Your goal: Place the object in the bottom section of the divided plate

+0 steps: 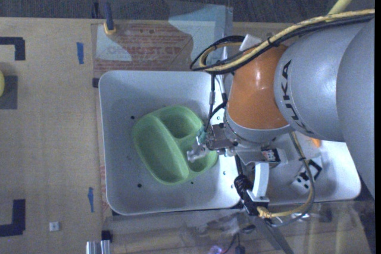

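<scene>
hand (199, 147) — over green divided plate's (164, 146) right rim | grip state unclear | plate in white bin (119, 128)

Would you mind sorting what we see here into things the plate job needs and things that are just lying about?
For the job:
- green plate
- tool, over the plate's right edge
- white bin holding the plate

Lying about:
- blue tape on the bench
- orange clip above the bin
- yellow thing at the left edge

I cannot make out the object to be placed.
</scene>
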Controlling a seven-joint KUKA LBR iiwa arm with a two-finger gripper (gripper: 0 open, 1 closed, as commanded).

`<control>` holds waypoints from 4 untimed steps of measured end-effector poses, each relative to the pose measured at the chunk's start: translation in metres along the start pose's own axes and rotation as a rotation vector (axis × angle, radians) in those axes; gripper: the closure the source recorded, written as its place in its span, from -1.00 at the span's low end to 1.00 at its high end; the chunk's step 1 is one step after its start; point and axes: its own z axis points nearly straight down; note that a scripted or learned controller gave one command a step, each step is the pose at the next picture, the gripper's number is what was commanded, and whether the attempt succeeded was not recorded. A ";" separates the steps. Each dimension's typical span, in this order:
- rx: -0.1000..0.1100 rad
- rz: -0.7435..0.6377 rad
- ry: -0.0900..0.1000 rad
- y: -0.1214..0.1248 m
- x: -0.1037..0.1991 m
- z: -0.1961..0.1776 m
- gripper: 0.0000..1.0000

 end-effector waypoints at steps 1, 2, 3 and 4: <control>0.001 0.000 0.000 0.000 0.000 -0.009 1.00; 0.000 0.001 0.000 0.001 0.000 -0.019 1.00; 0.000 0.001 -0.001 0.001 0.000 -0.028 1.00; 0.000 0.069 0.000 -0.004 -0.043 0.007 1.00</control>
